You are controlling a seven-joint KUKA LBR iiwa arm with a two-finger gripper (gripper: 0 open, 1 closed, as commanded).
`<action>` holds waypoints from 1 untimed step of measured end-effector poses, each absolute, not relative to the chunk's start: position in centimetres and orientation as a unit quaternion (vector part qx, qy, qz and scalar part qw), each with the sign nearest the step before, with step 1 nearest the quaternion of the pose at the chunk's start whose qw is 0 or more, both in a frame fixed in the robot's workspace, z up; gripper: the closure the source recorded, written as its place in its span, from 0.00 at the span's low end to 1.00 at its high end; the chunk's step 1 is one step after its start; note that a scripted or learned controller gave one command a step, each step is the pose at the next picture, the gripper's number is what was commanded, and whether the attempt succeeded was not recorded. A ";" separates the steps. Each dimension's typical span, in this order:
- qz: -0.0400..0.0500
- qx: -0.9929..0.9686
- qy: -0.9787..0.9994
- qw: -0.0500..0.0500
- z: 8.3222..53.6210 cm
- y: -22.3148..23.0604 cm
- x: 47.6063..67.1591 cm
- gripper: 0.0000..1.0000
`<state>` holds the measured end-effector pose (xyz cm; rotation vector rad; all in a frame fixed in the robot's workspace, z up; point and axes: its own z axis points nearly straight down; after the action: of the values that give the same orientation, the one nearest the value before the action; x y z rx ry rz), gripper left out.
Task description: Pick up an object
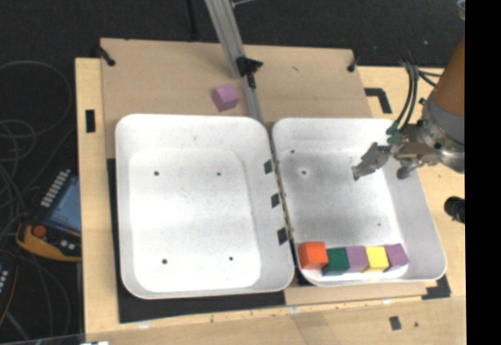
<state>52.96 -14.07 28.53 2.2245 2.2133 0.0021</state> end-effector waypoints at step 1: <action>-0.002 0.706 0.708 -0.002 19.1 -12.5 55.3 0.00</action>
<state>55.30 -12.47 19.14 2.2228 2.2267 -0.0060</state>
